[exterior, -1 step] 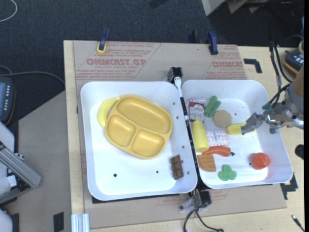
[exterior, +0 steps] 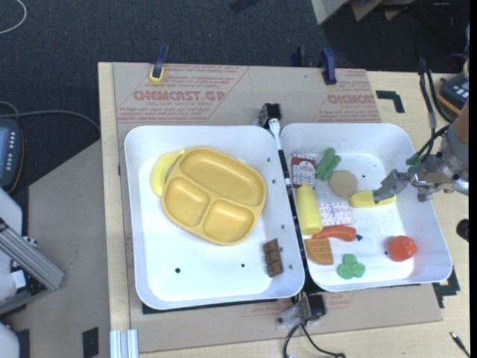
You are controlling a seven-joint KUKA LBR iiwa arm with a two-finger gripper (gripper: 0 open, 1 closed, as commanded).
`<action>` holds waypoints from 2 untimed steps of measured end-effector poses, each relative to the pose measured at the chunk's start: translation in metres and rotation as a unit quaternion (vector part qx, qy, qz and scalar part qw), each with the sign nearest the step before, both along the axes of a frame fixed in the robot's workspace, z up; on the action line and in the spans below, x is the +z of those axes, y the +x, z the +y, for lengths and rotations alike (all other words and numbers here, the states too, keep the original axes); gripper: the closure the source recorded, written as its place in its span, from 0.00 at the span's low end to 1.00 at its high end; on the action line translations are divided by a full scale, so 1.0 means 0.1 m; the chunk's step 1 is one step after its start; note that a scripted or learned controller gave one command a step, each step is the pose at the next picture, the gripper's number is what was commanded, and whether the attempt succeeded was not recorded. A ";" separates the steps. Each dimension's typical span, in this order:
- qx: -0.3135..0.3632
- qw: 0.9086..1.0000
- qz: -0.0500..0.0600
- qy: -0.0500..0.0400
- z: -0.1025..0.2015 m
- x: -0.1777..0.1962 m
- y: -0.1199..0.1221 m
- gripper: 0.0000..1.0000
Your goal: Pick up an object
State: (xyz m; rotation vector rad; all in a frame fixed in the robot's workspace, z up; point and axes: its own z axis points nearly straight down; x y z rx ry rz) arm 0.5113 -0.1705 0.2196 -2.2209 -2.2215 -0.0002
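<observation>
Reaching in from the right, the claw [exterior: 387, 187] sits low over the right bin [exterior: 417, 144], its grey finger [exterior: 389, 185] slanting down to touch the near end of a small yellow banana-like piece [exterior: 362, 199]. Whether the fingers are spread or pressed together cannot be told from this angle, and nothing is plainly seen between them.

Just left of the yellow piece lies a round tan disc [exterior: 343, 183], and above that a green pickle-shaped toy [exterior: 326, 164] beside a red-and-white packet [exterior: 302, 170]. A yellow bottle [exterior: 308, 208] lies lengthwise along the bin's left wall, with a white patterned packet [exterior: 337, 215] next to it. Below these are an orange-red hot dog shape [exterior: 336, 233], a tan cracker-like square [exterior: 320, 251], and a green broccoli toy [exterior: 350, 267]. A red tomato [exterior: 402, 248] rests near the bin's lower right corner, apart from the rest.

The left bin [exterior: 141, 200] holds a yellow divided plate [exterior: 215, 195] lying partly on top of a paler yellow piece [exterior: 159, 174], and a small brown chocolate bar [exterior: 273, 257] near its lower right corner. Both bins rest on a cardboard-covered counter [exterior: 223, 88] with a yellow clamp [exterior: 158, 69] and a blue clamp [exterior: 327, 66] at its far edge.
</observation>
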 end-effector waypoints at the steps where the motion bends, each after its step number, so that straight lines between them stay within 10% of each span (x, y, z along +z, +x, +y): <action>1: 0.001 1.000 0.003 0.001 0.10 -0.56 0.04 0.00; 2: 0.000 1.000 0.003 0.001 0.10 -0.99 0.05 0.00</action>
